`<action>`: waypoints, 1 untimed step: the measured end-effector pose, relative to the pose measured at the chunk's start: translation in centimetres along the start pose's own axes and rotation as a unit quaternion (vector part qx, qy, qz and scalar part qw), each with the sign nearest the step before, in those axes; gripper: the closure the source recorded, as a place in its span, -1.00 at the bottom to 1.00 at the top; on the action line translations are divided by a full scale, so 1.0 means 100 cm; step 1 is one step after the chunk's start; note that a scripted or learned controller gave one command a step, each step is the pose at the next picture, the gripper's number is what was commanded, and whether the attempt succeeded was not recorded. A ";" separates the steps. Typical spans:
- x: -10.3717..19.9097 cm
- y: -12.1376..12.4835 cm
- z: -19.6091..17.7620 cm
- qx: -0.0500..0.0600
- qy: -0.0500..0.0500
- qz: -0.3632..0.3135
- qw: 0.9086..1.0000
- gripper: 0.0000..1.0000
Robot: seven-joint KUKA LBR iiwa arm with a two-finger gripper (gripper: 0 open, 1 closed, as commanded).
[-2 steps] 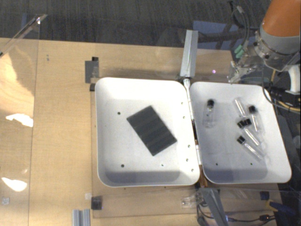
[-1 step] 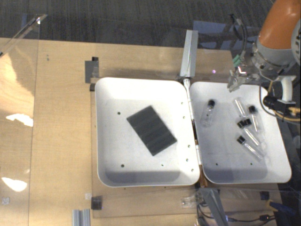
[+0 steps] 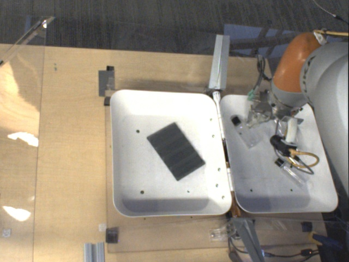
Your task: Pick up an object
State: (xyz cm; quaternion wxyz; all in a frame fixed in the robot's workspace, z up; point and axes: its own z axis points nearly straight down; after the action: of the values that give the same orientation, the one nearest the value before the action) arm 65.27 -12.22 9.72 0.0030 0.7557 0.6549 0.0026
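Gripper (image 3: 262, 116) sits low near the back edge of the right bin (image 3: 322, 201); you cannot tell its state. Nearest object is a small dark piece (image 3: 235, 120) by that bin's left wall. Centre over it before you close, keeping off the wall.

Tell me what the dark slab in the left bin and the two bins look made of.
Dark slab: matte charcoal with faint ribbing, likely rubber, foam or textured plastic; the look leaves it open.
Left bin and right bin: smooth white moulded plastic, judging by rounded corners and soft sheen.
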 end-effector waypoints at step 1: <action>0.043 0.007 -0.014 0.001 0.000 0.056 0.998 1.00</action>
State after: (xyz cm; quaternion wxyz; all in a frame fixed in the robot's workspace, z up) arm 66.58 -8.09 11.13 0.0017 0.7911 0.6117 0.0020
